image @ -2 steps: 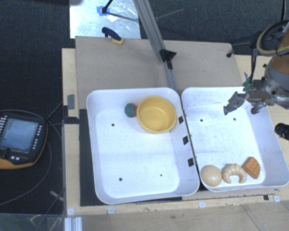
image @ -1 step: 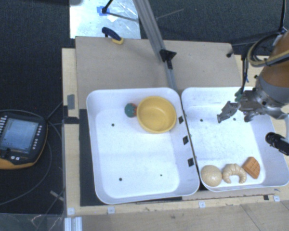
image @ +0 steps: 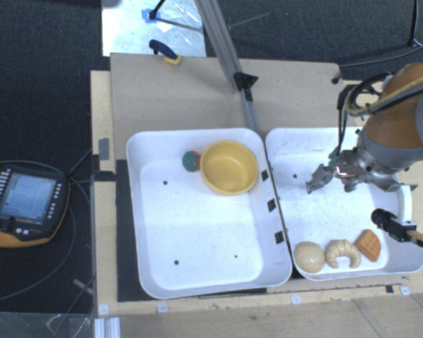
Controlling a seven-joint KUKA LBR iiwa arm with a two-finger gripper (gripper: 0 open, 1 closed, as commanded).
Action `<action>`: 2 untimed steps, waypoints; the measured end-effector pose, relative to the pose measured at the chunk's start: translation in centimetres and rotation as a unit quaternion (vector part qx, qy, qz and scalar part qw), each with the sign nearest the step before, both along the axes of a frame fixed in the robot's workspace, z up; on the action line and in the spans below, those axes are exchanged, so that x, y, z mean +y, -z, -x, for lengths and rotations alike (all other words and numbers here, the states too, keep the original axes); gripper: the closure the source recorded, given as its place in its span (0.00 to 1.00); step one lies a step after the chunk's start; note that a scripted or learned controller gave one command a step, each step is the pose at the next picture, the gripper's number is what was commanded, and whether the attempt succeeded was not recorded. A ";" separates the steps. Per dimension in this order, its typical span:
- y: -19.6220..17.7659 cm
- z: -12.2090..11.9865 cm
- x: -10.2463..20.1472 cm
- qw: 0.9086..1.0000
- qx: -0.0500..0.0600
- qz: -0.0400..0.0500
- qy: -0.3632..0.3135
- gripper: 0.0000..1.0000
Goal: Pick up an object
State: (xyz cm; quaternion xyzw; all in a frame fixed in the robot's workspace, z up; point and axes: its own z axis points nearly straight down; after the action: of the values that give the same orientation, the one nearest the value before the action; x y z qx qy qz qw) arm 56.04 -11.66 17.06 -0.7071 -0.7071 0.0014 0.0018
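Observation:
My gripper [image: 319,182] hangs over the upper middle of the right bin [image: 296,150], above bare white floor. Along that bin's front edge lie a pale round bread roll [image: 309,256], a croissant [image: 343,253] and a small orange-brown waffle piece [image: 368,244]. They are well below and to the right of the gripper, and nothing is seen held in it. In the left bin [image: 197,252], a yellow bowl [image: 229,167] sits at the back right corner, with a small dark green ball [image: 190,161] touching its left side.
A grey pole [image: 225,44] slants down to the bins' back edge between them. A teach pendant [image: 25,203] lies on the floor at far left. A blue-and-yellow clamp [image: 163,51] rests on the bench's back edge.

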 end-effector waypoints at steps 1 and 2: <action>4.6 -0.5 0.6 1.000 -0.001 0.000 0.000 0.00; 3.3 -0.6 0.6 1.000 -0.003 0.000 0.000 1.00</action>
State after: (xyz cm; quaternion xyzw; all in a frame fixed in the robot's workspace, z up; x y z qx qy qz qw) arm 56.65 -11.08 13.74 -0.7072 -0.7070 -0.0005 -0.0007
